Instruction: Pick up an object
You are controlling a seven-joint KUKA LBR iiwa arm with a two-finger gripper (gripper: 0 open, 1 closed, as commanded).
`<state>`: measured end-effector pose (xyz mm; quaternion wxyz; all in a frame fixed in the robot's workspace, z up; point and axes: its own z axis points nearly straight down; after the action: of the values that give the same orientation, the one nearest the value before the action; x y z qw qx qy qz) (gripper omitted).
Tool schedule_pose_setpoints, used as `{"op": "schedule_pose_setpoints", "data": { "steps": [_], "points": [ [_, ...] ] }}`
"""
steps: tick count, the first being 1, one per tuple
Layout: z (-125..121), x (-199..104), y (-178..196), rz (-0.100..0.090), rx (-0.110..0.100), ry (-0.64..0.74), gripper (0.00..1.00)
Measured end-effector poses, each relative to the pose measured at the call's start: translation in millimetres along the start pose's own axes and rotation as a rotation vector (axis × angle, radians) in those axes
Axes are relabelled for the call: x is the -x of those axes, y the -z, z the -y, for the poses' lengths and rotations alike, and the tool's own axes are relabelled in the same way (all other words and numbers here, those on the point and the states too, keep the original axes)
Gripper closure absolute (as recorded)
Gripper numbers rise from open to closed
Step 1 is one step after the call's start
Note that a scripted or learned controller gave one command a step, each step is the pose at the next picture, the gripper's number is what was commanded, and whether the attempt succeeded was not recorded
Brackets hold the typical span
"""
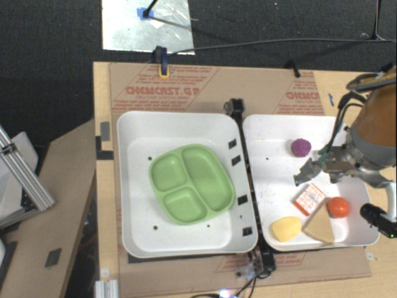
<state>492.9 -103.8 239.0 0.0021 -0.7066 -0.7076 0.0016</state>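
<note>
The right bin (273,166) holds a purple ball (301,146), a red and white packet (309,198), a red tomato-like ball (338,207), a yellow lemon-like piece (286,228) and a tan wedge (319,228). My gripper (308,171) hangs over the right bin, between the purple ball and the packet, with nothing seen between its fingers. The arm comes in from the right, its orange band above the wrist.
The left bin (133,166) holds a green divided plate (191,183). A black divider with clips (243,185) runs between the two bins. Cardboard (205,82) lies under the bins, with a silver sheet (147,16) behind it.
</note>
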Motion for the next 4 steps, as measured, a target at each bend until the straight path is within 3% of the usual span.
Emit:
{"op": "schedule_pose_setpoints", "data": {
  "steps": [1, 3, 4],
  "points": [
    [-1.5, 0.0, 2.8, 0.001, 0.006, 0.002, 0.00],
    [-0.6, 0.6, -102.1, 0.000, 0.002, 0.000, 0.00],
    [-3.3, 2.3, -149.5, 0.005, 0.014, -0.002, 0.00]
  ]
}}
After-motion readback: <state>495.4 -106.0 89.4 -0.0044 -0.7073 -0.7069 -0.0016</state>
